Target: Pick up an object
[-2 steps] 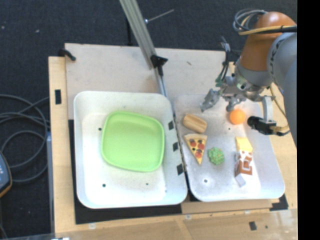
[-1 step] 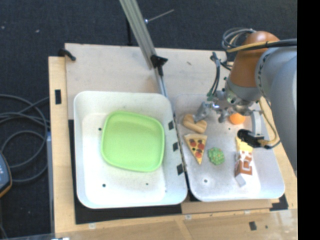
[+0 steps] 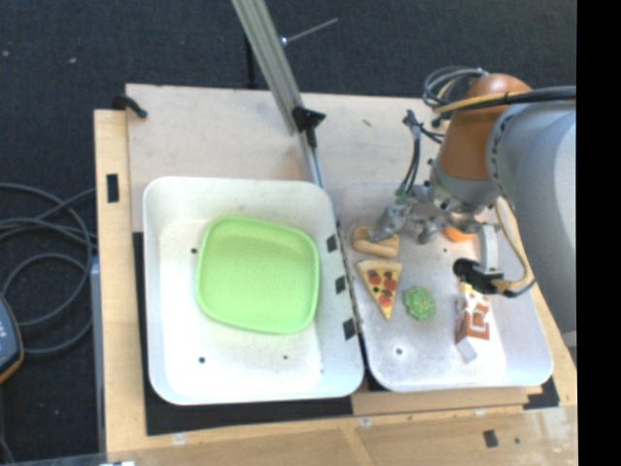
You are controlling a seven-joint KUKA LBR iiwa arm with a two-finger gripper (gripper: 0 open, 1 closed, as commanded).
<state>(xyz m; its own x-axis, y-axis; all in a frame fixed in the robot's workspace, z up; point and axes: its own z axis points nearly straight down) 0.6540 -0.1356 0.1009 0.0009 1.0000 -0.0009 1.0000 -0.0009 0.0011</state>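
In the right bin (image 3: pixel 505 367) lie a tan bread roll (image 3: pixel 375 245), a pizza slice (image 3: pixel 381 287), a green broccoli piece (image 3: pixel 419 303) and an orange and white carton (image 3: pixel 473 322). A small orange thing (image 3: pixel 456 230) lies partly hidden under the wrist. My gripper (image 3: pixel 404 218) hangs low over the bin's far part, just right of the bread roll and apart from the pizza slice. I see nothing held in it.
The left bin (image 3: pixel 175 357) holds a light green square plate (image 3: pixel 258 273). A slanted metal pole (image 3: pixel 272 56) comes down to the gap between the bins at the back. The grey arm (image 3: pixel 539 183) covers the right bin's far right corner.
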